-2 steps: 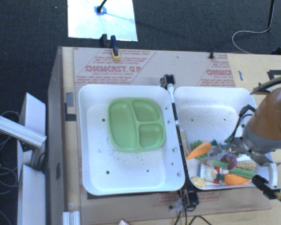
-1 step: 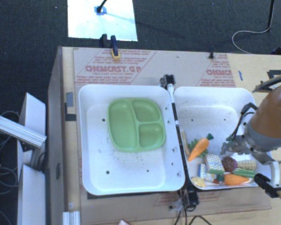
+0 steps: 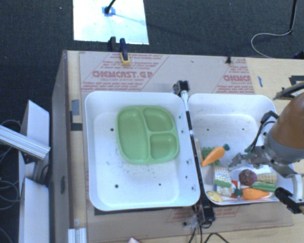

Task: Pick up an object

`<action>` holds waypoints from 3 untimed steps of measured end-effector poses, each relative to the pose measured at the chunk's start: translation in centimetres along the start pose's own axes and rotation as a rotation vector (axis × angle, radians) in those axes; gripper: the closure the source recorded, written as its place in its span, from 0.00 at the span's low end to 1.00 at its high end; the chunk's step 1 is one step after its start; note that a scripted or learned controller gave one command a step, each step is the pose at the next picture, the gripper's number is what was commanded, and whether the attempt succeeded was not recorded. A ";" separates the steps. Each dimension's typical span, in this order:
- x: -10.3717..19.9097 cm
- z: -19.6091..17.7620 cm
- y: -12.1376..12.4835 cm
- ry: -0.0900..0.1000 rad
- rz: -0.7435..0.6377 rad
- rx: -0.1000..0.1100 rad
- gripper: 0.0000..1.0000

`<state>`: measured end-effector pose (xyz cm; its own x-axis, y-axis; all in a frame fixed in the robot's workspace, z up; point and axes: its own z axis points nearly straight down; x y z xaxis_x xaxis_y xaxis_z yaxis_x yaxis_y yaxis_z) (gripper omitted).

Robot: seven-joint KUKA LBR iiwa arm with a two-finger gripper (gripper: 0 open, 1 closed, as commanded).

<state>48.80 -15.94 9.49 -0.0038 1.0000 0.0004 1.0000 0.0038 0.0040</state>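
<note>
Several toy foods lie in the near half of the right bin (image 3: pixel 228 110). An orange carrot (image 3: pixel 213 156) lies by the divider, with a small printed box (image 3: pixel 222 176) just below it. A maroon round piece (image 3: pixel 248 176), a pale corn piece (image 3: pixel 267 177), a green piece (image 3: pixel 264 186) and a second orange carrot (image 3: pixel 253 193) are bunched at the near right. A yellow piece (image 3: pixel 214 197) rests by the near wall. My gripper (image 3: pixel 257 162) hangs just above and beside the maroon piece, below the grey wrist and orange band (image 3: pixel 295 118). Nothing shows in its grasp.
The left bin (image 3: pixel 104 186) holds a green divided plate (image 3: pixel 147 134). A black divider bar (image 3: pixel 190 135) runs between the bins. The far half of the right bin is bare white floor. Cardboard covers the bench behind the bins.
</note>
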 end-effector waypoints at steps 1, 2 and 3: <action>5.0 1.1 7.8 0.001 0.000 0.001 0.00; -0.2 1.0 15.0 -0.002 0.000 0.001 0.00; 5.0 1.4 17.7 -0.001 -0.001 0.022 0.00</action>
<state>66.47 -10.83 8.19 -0.0047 1.0000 -0.0006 0.9998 0.0047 -0.0177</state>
